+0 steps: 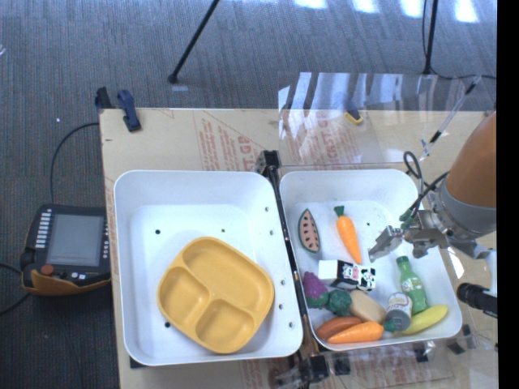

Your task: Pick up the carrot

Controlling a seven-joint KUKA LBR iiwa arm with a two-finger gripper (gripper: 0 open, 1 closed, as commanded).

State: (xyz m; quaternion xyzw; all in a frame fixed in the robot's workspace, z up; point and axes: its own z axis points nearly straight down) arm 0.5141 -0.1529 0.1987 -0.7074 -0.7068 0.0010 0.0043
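Camera view: arm's body hides right bin (pixel 357 181) edge behind hand (pixel 388 241).

**Little on this bench can actually be read**

The cardboard sheet (pixel 219 140) under the bins carries faded red printing, a line of letters running slantwise beside a triangular outline, but from here the letters are too blurred and turned to make out; they might be a shipping mark. The green bottle (pixel 411 284) and the small can (pixel 397 306) in the right bin (pixel 365 181) each wear a label, too small to read. The black and white carton (pixel 355 275) shows a pattern, no legible words.
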